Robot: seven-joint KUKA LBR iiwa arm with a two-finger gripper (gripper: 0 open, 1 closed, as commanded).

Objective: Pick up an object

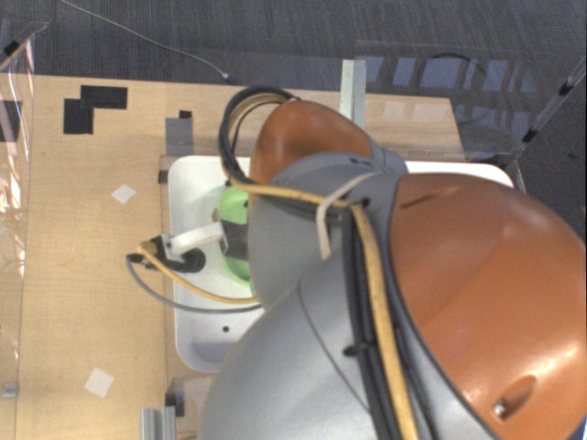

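We cannot tell how the gripper (240, 236) stands, for the arm (367, 291) hides most of it; we see a dark part with green pieces low over the left bin (188, 186). Any object to pick lies hidden under the arm. Yellow and black cables (174, 262) loop out over the bin's left rim onto the wooden bench (83, 273).

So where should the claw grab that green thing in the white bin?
Probably from straight above, pinching the green thing across its narrow sides. It sits in the white bin, and the arm hides most of it, so its full shape is hard to tell.
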